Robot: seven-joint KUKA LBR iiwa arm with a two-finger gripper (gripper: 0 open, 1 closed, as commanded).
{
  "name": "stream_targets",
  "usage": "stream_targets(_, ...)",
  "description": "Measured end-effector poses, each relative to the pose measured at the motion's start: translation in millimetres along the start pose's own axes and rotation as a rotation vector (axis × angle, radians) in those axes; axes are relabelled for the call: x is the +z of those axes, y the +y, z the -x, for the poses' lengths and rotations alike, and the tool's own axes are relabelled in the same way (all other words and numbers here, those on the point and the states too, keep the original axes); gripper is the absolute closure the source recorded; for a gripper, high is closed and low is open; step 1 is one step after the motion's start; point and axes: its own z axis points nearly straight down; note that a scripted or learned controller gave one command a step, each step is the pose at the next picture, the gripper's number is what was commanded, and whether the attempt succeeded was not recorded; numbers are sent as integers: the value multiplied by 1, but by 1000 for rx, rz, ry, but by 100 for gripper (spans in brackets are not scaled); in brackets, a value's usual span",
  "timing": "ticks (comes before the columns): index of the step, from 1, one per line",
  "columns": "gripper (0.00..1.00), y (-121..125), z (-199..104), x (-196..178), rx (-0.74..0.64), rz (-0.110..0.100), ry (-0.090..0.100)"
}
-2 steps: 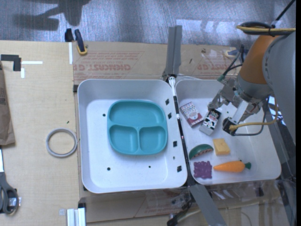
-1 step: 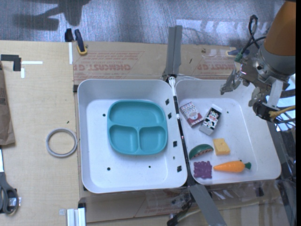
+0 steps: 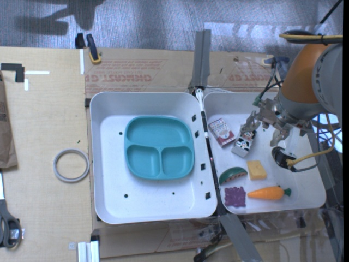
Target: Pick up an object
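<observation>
Hand [image 3: 260,125] hangs over the right bin [image 3: 311,195], grip unclear; six items there; one teal tray [image 3: 160,147] left.

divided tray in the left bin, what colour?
Teal; the three-compartment plastic tray shows clearly in the camera view.

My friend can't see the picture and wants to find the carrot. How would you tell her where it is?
Look at the right-hand white bin, the one full of little toys. Go to its near edge, where the carrot lies on its side, just below a yellow block and right of a purple bunch of grapes. It is the only long orange thing, with a green tip.
</observation>
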Motion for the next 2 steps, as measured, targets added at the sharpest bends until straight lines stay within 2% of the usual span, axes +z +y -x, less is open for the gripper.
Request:
stream_targets(1, 0, -63, 32, -142, -631, 4, 0)
stream_targets(2, 0, -29, 22, -22, -486, 1, 0)
